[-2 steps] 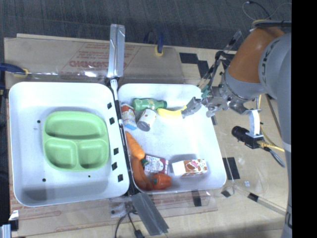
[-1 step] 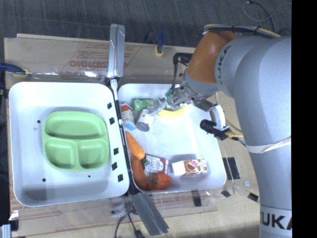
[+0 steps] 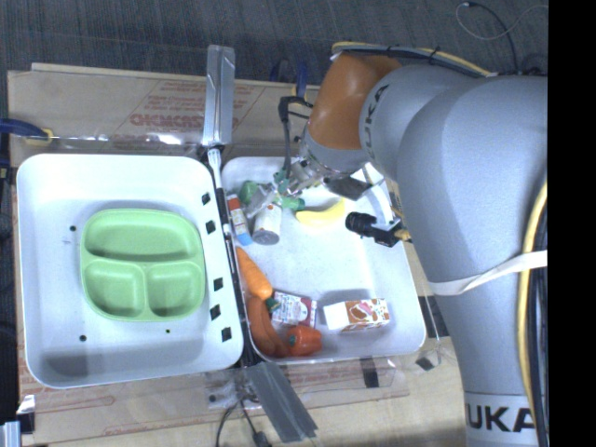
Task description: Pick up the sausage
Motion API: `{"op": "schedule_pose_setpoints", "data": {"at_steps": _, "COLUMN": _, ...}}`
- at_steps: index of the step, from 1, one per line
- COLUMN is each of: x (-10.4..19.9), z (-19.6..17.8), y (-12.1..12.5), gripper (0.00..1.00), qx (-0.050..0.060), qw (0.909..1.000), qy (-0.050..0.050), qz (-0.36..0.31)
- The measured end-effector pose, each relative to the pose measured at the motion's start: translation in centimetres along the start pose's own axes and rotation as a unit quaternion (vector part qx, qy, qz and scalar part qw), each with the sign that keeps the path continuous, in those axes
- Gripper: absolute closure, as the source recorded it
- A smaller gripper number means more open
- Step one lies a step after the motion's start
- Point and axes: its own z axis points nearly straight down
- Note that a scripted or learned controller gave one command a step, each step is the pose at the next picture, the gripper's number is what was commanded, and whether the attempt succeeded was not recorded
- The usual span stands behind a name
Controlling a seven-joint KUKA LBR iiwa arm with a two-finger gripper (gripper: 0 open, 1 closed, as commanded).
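The sausage (image 3: pixel 260 328), orange-brown and long, lies along the left wall of the right bin (image 3: pixel 402 277) near its front corner. An orange carrot (image 3: pixel 252 274) sits just behind it and a red vegetable (image 3: pixel 301 340) touches its front end. My gripper (image 3: pixel 290 183) hangs at the back of the right bin, above a small can (image 3: pixel 266 224) and a green item (image 3: pixel 251 193), far from the sausage. I see nothing held between its fingers.
The right bin also holds a yellow banana (image 3: pixel 321 214), a small bottle (image 3: pixel 237 220) and two little cartons (image 3: pixel 356 314) (image 3: pixel 292 307) near the front. In the left bin (image 3: pixel 37 250) lies a green divided plate (image 3: pixel 143 264). The grey arm covers the right side.
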Motion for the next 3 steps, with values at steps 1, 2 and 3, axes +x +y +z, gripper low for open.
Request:
{"op": "schedule_pose_setpoints", "data": {"at_steps": 1, "x": 1.1, "z": 0.2, "y": -3.1, "gripper": 0.00, "qx": 0.002, "qw": 0.9977, "qy": 0.002, "qz": -0.067}}
{"op": "schedule_pose_setpoints", "data": {"at_steps": 2, "x": 4.2, "z": -9.8, "y": 2.1, "gripper": 0.00, "qx": 0.001, "qw": 0.9952, "qy": 0.002, "qz": -0.098}}
{"op": "schedule_pose_setpoints", "data": {"at_steps": 3, "x": 17.2, "z": -9.7, "y": 2.9, "gripper": 0.00, "qx": 0.003, "qw": 0.9897, "qy": 0.003, "qz": -0.143}}
